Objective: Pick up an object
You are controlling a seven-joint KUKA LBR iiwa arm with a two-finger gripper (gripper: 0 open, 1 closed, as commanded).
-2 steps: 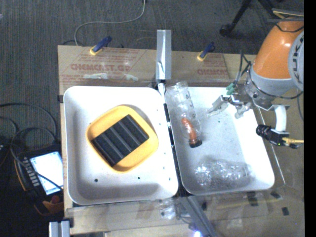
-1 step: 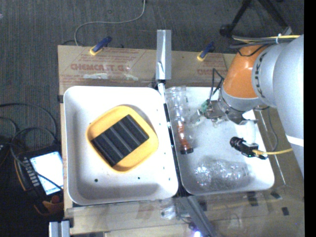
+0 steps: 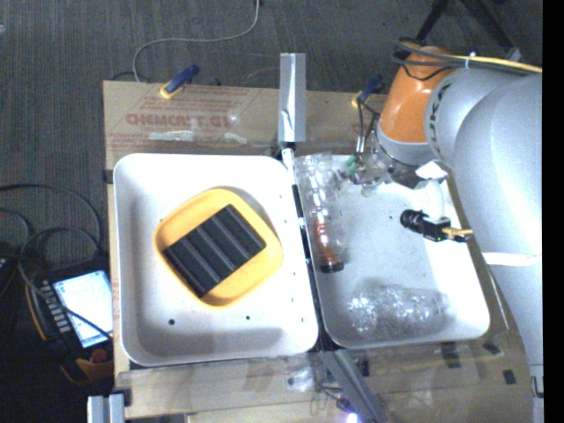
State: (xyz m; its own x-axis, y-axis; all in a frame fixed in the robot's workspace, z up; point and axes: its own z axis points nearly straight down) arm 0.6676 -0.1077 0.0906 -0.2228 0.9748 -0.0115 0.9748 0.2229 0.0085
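Sitting on cardboard [image 3: 176, 117] over grey carpet [image 3: 53, 33], two white bins [image 3: 132, 179] hold one yellow tray [image 3: 220, 245] and one bottle [image 3: 328, 241]; the gripper [image 3: 366, 174] hovers (grip state unreadable).

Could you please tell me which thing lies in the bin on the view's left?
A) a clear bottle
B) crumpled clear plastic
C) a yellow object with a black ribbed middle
C: the yellow object with black ribs sits in the left bin, while the bottle and crumpled plastic lie in the right bin.
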